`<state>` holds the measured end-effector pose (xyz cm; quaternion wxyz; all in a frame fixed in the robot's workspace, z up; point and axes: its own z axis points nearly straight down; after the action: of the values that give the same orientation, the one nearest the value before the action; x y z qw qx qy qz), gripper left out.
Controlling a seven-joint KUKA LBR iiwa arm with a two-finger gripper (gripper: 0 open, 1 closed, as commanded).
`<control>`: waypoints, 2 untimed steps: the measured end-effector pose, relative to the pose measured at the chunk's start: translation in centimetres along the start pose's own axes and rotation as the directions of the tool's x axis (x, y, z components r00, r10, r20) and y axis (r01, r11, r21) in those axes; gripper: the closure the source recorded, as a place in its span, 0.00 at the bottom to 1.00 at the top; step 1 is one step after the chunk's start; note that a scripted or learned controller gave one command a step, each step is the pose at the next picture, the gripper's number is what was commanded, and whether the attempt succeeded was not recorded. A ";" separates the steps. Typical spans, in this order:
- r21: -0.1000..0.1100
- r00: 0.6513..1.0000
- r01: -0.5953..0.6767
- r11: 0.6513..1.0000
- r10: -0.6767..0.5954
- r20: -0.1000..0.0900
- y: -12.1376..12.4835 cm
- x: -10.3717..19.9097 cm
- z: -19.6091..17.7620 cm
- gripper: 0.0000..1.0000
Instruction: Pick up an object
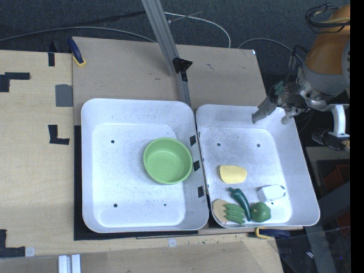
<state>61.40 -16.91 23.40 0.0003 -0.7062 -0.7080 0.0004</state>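
A bench seen from above carries two shallow white bins side by side. The left bin (102, 152) holds a light green bowl (167, 161), upright, near the middle of its right edge.

The right bin (284, 152) has all its things gathered toward its near edge. A pale yellow block (233, 174) lies nearest the bin's middle. Just beside it, toward the near right corner, rests a small white object (272, 193). Along the near edge, a dark green stalk-like piece (240, 199) runs at a slant between a light green ridged item (232, 212) on a tan disc at the near left corner and a round green object (260, 211) to its right; these lie touching or almost touching.

The grey arm with its orange band reaches in from the right. Its gripper (275, 112) hovers over the far right corner of the right bin, well apart from the objects. Its two fingers stand spread, one at the bin's far edge and one nearer the right rim, with nothing between them.
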 end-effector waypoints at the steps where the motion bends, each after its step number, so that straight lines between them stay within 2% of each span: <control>1: 0.000 1.000 0.000 1.000 0.000 0.000 0.0 0.0 0.0 0.00; 2: 0.005 1.000 -0.001 1.000 0.001 0.000 -0.8 0.6 4.7 0.00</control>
<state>60.64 -16.35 18.65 0.0023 -0.7064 -0.7078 0.0022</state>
